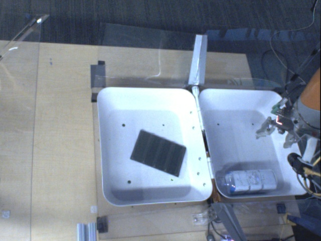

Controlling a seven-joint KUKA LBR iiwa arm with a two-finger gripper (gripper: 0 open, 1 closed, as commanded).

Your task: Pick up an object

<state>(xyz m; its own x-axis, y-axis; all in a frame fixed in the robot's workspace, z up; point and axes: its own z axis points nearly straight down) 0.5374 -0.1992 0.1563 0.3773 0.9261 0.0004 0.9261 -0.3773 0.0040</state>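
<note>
pincer (273, 127) open w/ nothing held, above right bin (235, 104); clear bottle (250, 181) looks light, slippery, grab mid-body.

no legible text anywhere, pale printing on the plastic-wrapped pack (249, 181) too blurred to read

Light wood bench (50, 134) sitting on dark blue carpet floor (125, 4), clear plastic sheeting (30, 26) lying over bench, even overhead light showing, cables (286, 49) trailing at right
</note>
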